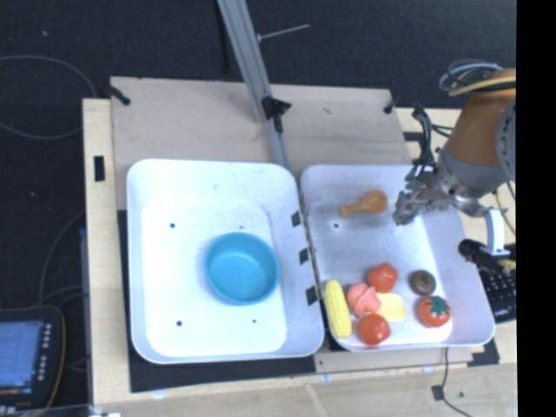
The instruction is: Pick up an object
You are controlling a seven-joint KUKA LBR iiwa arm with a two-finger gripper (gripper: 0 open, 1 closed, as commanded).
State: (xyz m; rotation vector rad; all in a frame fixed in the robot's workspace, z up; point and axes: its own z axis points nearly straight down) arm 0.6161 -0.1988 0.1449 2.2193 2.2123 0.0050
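- A wooden table (347,111) is seen from above at a slant, with two shallow white bins set side by side on it.
- In the left bin (156,189), a round blue bowl (241,268) is placed slightly right of the middle, upright and open to the top.
- In the right bin (452,241), toy foods are gathered along the near edge.
- A yellow corn cob (337,307) is laid lengthwise against the bin's left wall.
- Just right of the cob, a pink piece (363,298), a pale yellow piece (392,307) and two red tomatoes, one (382,277) above and one (373,329) below, are clustered, touching one another.
- A small brown round piece (422,281) and a red strawberry-like piece with a green top (434,311) are placed further right, near each other.
- A tan chicken drumstick (366,204) is laid alone in the far part of the right bin, well apart from the cluster.
- The arm is reached in from the right, its orange band (478,129) seen above the grey wrist.
- The tool (408,208) is positioned low over the right bin, just right of the drumstick; whether its fingers are apart or together cannot be told.
- Nothing is seen clamped in the tool.
- A slanted metal rail (248,59) is fixed above the bins' seam.
- A device with a blue screen (22,354) is seen at the lower left; no writing or brand can be read.
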